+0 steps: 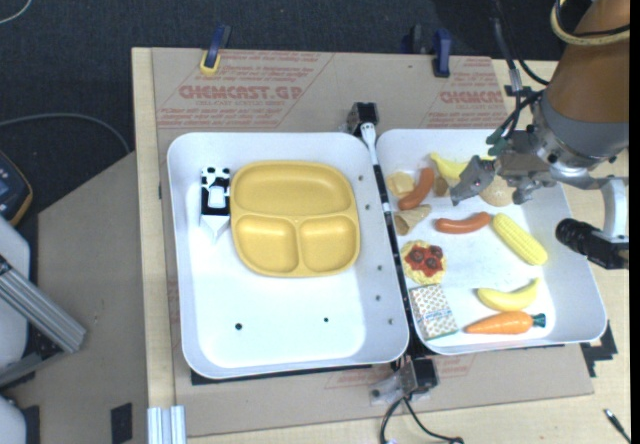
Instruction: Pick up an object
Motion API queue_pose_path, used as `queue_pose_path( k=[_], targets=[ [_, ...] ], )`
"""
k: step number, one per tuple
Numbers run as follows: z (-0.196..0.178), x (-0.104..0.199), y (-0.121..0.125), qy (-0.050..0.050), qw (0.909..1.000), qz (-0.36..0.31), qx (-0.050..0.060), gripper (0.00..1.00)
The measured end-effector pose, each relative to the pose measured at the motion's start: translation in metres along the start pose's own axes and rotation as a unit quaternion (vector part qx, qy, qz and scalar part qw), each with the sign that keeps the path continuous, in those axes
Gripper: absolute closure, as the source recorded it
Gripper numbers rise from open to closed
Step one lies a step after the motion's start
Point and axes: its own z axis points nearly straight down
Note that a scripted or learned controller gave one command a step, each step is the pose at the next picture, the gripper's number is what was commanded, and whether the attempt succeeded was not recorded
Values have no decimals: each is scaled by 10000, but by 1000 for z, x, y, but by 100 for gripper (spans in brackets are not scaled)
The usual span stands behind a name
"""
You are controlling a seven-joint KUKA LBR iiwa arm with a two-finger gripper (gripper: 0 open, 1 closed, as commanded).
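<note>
The right bin [580, 317] holds toy food. There are two sausages [463, 224] [417, 187], a yellow corn cob [520, 238], a banana [508, 296], a carrot [503, 323], a pizza slice [425, 259], a patterned cracker [433, 310] and a yellow wedge [447, 167]. My gripper [498, 182] hangs over the bin's far part, open. One grey finger is on each side of a beige lump [497, 196]. I see nothing held between the fingers.
The left bin [280, 332] carries a yellow divided plate [296, 217] and a small black-and-white item [215, 192] at its left wall. Small tan pieces [403, 182] lie by the divider between the bins. A black fixture [590, 242] juts in at the right.
</note>
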Motion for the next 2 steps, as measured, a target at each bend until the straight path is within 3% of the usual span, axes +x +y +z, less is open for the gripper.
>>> queue_pose_path(
  k=[1,2],
  targets=[
    [-7,0,2,-5,10000,-13,-68,0],
    [50,-7,-3,-2,10000,-2,-38,0]
  ],
)
